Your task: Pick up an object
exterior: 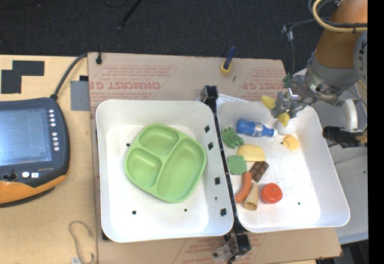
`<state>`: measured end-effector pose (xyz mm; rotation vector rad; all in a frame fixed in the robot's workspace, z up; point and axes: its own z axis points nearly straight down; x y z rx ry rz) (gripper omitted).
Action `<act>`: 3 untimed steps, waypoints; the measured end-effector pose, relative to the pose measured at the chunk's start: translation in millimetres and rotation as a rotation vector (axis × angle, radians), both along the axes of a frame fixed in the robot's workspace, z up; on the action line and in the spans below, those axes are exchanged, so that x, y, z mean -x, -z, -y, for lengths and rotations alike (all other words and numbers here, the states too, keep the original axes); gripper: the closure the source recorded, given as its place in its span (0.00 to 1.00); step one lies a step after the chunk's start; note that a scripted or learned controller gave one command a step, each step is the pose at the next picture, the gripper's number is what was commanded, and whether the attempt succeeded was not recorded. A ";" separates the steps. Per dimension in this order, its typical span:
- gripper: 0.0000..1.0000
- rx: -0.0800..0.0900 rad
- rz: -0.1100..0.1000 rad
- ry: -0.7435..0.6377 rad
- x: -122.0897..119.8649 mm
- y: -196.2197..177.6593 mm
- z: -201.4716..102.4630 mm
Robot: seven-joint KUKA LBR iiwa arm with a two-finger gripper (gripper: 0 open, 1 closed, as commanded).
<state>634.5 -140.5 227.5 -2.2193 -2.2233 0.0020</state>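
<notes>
The metal two-finger gripper (pixel 284 108) hangs over the right white bin's (pixel 333 197) far rim, closed on a small yellow plastic piece (pixel 282 117), partly hidden by its fingers.

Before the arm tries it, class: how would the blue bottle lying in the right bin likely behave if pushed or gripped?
The bottle lies on its side and looks round, so a sideways nudge would probably roll it. Its surface looks smooth, so it might slip from a pinch on its curved body. It looks like a small plastic toy, so it is likely light and stiff. The right bin has a flat floor that would do little to stop it.
</notes>
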 end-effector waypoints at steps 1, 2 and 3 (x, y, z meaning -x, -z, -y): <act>1.00 -0.003 -0.003 -0.001 33.2 -8.5 -41.9; 1.00 -0.003 -0.004 -0.001 58.4 -15.5 -86.3; 1.00 -0.003 -0.007 -0.001 94.5 -2.1 -132.6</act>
